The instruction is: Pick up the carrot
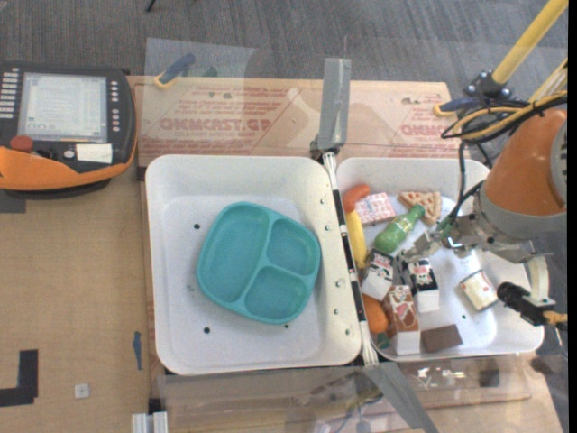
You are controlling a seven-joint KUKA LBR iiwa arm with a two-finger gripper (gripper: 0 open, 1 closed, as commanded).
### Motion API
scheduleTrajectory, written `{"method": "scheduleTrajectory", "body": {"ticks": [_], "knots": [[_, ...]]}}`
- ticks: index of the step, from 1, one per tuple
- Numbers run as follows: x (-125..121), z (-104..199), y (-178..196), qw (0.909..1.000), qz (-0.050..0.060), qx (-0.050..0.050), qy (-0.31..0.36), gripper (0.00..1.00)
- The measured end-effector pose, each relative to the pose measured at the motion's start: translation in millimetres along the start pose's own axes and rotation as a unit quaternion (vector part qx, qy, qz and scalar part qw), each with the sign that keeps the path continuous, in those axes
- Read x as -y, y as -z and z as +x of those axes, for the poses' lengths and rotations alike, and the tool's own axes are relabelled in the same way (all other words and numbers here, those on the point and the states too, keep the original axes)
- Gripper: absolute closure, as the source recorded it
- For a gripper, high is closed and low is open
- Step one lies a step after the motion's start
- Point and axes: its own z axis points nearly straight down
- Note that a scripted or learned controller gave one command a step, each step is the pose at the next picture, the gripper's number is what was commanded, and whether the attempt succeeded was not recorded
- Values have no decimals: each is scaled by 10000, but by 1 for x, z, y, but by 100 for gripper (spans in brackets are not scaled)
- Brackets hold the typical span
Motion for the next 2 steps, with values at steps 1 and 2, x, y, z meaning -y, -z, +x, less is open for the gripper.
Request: {"method": "scheduleTrajectory", "body": {"ticks": [1,2], "knots": [[45,34,0,9996,-126,75,-258,0],[35,-4,138,9977,139,-24,669,0]]}}
